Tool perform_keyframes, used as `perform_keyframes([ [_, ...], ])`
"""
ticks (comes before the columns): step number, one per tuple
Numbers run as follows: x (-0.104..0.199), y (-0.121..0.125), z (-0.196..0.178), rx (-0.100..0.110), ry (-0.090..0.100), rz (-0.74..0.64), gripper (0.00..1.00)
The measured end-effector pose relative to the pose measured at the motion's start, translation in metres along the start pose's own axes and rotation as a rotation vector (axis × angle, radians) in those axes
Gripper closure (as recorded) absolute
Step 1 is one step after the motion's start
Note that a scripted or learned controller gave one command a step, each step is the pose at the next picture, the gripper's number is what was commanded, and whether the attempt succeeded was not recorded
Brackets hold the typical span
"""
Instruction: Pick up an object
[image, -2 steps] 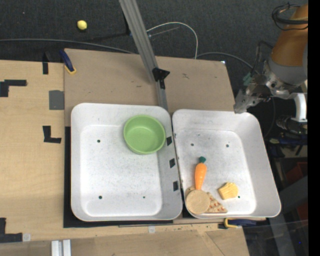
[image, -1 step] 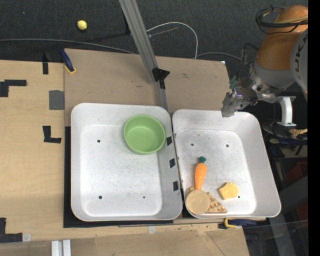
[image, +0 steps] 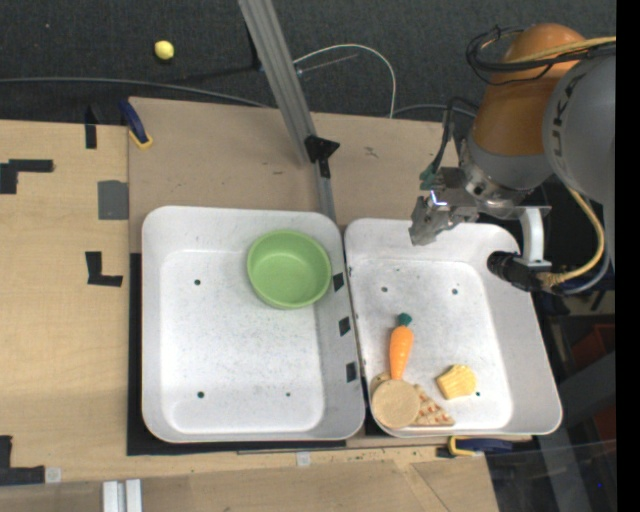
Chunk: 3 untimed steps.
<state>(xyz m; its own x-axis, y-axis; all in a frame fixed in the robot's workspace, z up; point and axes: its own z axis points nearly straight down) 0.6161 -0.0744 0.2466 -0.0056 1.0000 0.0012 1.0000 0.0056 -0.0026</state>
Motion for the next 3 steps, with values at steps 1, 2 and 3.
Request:
perform_keyframes([
  [1,0.06,-0.016,0.011,0.001,0.001,-0.002,1.0],
  [2,0.112,-0.035,0.024,0.002,0.0,-0.001,1.0],
  [3,0.161,-0.054,0.034,0.002,0.0,-0.001,1.0],
])
